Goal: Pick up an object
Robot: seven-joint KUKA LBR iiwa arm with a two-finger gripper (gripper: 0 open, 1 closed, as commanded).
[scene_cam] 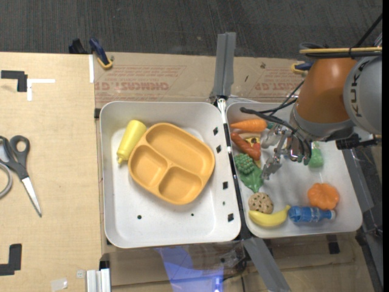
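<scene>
Over the right bin [340, 224], the arm is reaching in from the right with its orange band above the wrist, and the gripper [275, 157] is hanging low among the toys at the bin's left side. Its fingers are pointing down and appear slightly parted with nothing between them, so no object is being held at this moment. Candidates are crowding just beside the fingertips: a carrot [249, 125] and a red pepper [246, 145] toward the far side, a green leafy piece [248, 170] just left of the tips, and a small green item [315, 157] partly tucked under the wrist. A cookie [261, 202], a banana [268, 216], a blue bottle [311, 215] and an orange fruit [323, 195] are lying nearer the front wall. The left bin [121, 224] is holding a yellow divided plate [172, 162] and a yellow bottle [129, 140]. As I judge it, the risk lies in the clutter: the fingers could straddle two toys, pinch only a leafy edge that slips free, or nudge pieces against the bin's wall and close on air.
</scene>
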